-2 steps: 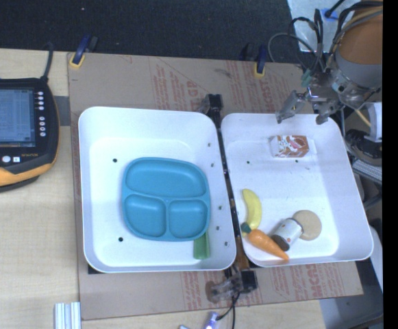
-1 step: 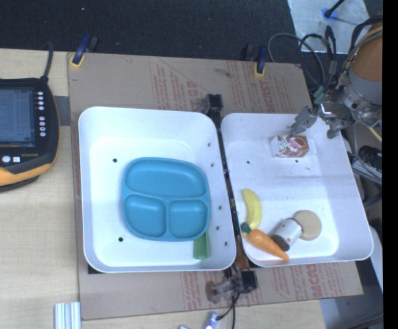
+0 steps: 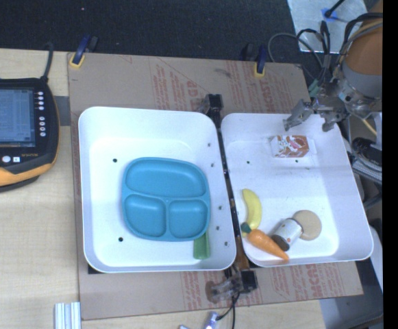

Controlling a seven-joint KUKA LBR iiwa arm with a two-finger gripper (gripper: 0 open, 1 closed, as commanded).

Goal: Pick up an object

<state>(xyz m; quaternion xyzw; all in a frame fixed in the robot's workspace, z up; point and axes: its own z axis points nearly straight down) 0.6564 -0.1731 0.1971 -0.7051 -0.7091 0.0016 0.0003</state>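
My gripper [image 3: 313, 117] hovers over the far edge of the right bin [image 3: 342, 184], open, with nothing between its spread fingers. Just below it a small red-and-white packet [image 3: 291, 146] lies flat on the bin floor. Near the front of the same bin lie a yellow banana [image 3: 252, 208], an orange carrot [image 3: 267, 244], a small white cylinder [image 3: 289, 231] and a tan round piece [image 3: 309, 225], all close together. The left bin [image 3: 96, 184] holds a blue divided plate [image 3: 166, 199] and a green block [image 3: 201, 247] at the plate's front right corner.
A teach pendant [image 3: 10, 132] with a screen rests on the bench at far left. Clamps [image 3: 79, 52] pin the cardboard sheet at the back. Cables [image 3: 301, 43] loop behind the right bin near the arm.
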